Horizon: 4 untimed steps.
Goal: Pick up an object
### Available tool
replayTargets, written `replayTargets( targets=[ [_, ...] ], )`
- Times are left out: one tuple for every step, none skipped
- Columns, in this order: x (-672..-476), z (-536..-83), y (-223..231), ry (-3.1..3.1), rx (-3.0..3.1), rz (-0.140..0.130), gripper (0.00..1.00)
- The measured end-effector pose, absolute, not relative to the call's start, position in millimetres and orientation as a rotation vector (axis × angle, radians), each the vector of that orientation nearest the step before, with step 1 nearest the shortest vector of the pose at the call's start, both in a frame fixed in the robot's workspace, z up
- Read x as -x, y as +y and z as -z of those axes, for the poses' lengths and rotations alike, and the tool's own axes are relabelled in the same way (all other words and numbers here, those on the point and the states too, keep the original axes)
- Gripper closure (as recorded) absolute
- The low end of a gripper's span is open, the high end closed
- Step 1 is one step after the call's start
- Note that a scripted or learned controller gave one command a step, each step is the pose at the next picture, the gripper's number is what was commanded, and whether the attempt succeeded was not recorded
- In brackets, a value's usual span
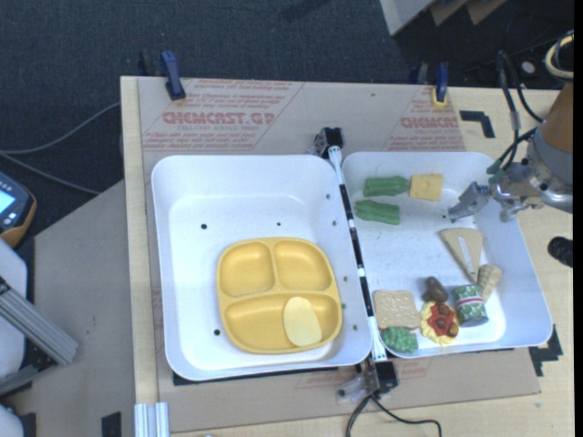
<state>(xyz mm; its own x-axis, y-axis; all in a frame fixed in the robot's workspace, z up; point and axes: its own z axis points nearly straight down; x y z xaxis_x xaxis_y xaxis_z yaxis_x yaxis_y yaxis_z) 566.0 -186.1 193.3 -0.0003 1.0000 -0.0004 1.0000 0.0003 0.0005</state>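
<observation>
Camera view, arm: your gripper [474, 200] hangs low over the right bin [537, 289], near its far right wall. That puts it above the loose food, probably to choose a target.
Jaws: you can see them spread, with nothing between them.
Likely target: the cheese wedge [465, 247] lies just below the gripper, apart from it. Its long axis runs from the bin's far side toward the near side, tip pointing near.
Other options: two green pickles [381, 198] and a yellow cube [425, 187] lie left of the gripper.
Left bin [182, 208]: the yellow tray [273, 285] holds one pale oval piece [302, 321].
</observation>
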Motion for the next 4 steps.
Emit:
replayTargets(
  targets=[
    [-507.7,-85,-163,2.229,-2.231,0.007,0.0],
    [-478.4,-85,-119,2.224,-2.222,-0.001,0.0],
    [-545.0,-85,-175,2.215,-2.216,-0.002,0.0],
    [-487.3,-84,-136,2.226,-2.227,0.003,0.0]
  ],
)
